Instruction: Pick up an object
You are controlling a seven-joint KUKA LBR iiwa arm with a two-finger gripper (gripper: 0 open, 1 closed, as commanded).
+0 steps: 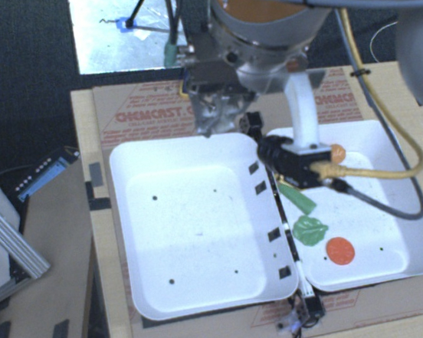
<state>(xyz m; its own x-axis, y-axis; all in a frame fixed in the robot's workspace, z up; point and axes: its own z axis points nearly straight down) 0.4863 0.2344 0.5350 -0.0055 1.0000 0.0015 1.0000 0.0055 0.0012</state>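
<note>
Approach: tool (223, 118) hangs above left bin (136, 213), its state I cannot tell; next, cross to disc (340, 251) in right bin (404, 224).

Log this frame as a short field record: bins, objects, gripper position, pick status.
bins: two white, side by side in the view; left bin, right bin
right bin contents: orange disc, green leaf shape, green strip, small orange piece partly hidden by the arm
gripper: above the left bin's far rim, away from the objects
pick status: not yet done; the objects lie in the right bin
</note>
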